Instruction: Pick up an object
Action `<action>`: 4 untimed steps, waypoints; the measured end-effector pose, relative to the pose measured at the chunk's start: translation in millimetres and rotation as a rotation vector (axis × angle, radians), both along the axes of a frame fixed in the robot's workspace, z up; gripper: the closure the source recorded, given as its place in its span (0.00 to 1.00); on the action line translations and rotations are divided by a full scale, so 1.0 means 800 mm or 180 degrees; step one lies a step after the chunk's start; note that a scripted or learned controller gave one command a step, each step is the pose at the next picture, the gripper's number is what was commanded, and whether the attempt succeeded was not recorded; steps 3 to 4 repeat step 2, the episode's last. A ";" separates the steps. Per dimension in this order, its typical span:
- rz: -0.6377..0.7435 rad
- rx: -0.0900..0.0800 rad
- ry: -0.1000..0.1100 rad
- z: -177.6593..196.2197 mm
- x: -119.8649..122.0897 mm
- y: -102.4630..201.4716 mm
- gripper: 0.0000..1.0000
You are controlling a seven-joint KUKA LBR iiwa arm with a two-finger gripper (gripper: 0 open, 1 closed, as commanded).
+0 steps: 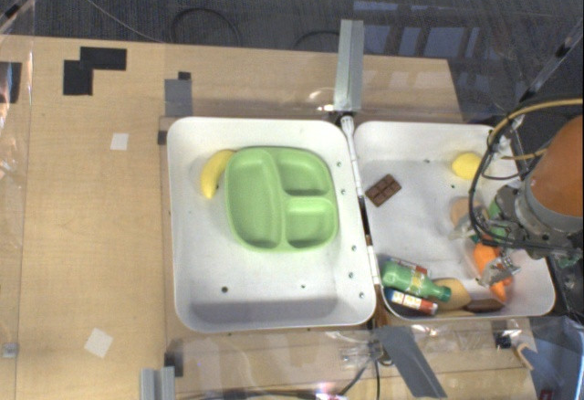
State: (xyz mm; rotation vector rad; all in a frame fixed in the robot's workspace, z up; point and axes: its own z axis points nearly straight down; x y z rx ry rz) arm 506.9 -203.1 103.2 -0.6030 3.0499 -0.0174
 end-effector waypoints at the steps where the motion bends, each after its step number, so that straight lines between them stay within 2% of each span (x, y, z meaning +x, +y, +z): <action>1: 0.0211 -0.0003 0.0051 -0.016 -0.007 -0.002 0.00; 2: 0.0464 -0.0017 0.0053 -0.016 -0.002 -0.004 0.00; 4: 0.0464 -0.0017 0.0053 -0.016 -0.002 -0.004 0.00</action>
